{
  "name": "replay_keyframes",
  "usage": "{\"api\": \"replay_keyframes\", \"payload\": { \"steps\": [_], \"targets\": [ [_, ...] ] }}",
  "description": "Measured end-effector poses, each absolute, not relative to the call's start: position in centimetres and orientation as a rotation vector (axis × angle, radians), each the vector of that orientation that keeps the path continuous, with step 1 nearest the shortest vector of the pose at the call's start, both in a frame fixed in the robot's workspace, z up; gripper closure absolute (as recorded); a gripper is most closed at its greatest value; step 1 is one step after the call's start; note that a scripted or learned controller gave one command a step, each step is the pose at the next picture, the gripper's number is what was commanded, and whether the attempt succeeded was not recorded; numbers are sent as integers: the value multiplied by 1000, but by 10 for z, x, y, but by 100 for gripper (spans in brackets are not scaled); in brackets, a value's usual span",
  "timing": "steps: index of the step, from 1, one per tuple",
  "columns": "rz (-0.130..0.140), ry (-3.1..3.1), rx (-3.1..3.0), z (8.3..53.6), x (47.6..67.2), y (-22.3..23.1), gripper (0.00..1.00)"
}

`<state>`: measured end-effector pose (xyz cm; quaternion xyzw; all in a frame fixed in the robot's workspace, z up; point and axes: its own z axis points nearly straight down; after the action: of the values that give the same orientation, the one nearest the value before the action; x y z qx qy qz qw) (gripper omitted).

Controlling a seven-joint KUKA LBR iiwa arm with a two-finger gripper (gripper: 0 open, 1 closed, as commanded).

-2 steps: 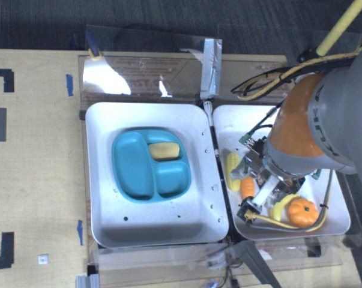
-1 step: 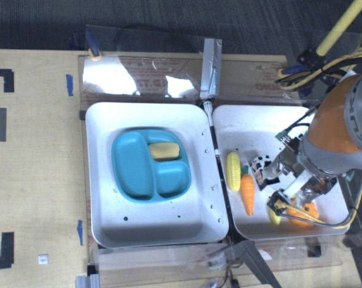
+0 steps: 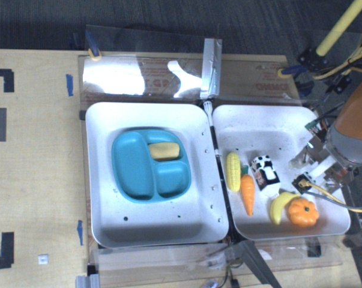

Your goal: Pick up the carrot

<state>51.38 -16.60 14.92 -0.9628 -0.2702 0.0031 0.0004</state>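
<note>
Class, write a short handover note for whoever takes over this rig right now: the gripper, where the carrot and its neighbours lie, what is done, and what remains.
Gripper: over the right side of the right bin, well apart from the carrot.
Carrot: lying on the floor of the right bin near its left wall, between the corn cob and the black-and-white toy.
Banana and small pumpkin lie between the carrot and the gripper.
Done: nothing yet; the carrot is not lifted.
Left: reach across to the carrot, grasp it and lift it.
</note>
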Motion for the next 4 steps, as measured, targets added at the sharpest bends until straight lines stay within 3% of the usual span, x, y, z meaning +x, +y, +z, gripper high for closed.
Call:
{"api": "replay_keyframes", "payload": {
  "steps": [1,2,3,4],
  "targets": [
    [-29,-470,-3116,117,499,-143,0],
    [-29,-470,-3116,117,499,-143,0],
    [-75,-330,-3121,111,497,-187,0],
    [21,-373,-3100,85,573,-211,0]
  ]
}}
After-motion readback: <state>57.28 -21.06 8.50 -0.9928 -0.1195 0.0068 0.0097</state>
